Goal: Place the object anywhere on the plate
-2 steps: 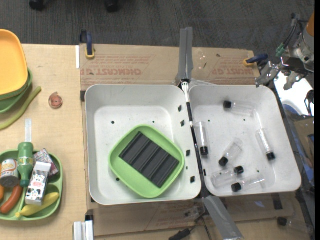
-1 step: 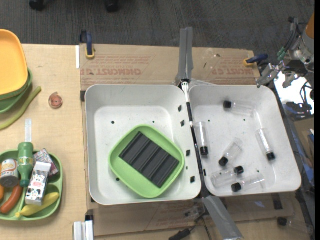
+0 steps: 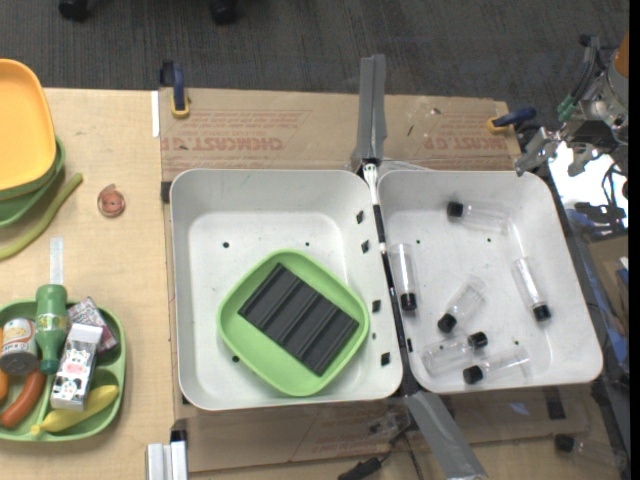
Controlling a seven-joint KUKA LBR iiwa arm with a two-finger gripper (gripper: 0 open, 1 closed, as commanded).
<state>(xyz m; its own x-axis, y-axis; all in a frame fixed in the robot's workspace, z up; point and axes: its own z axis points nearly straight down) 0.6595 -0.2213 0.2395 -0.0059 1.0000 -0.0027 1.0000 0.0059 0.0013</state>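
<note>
1. Two white bins sit side by side on the bench: the left bin [image 3: 190, 268] and the right bin [image 3: 560, 258].
2. Left bin has a green plate [image 3: 240, 343] in it, tilted a bit, with a dark ribbed rectangular insert [image 3: 300, 316] lying on top.
3. Right bin holds a bunch of clear tubes with black caps. One tube [image 3: 403, 278] lies along the left wall, another tube [image 3: 529, 286] is over toward the right side, one [image 3: 475, 214] is at the far end, and a few more are clumped near the front [image 3: 478, 360].
4. So the objects are all in the right bin, none touching the plate.
5. Gripper [image 3: 560, 138] is way up at the far right corner, outside the bins. Honestly can't tell how wide it is or whether it's got anything, too cluttered there.
6. Off to the left there's a green tray [image 3: 105, 408] of toy food and a yellow dish [image 3: 22, 128].
</note>
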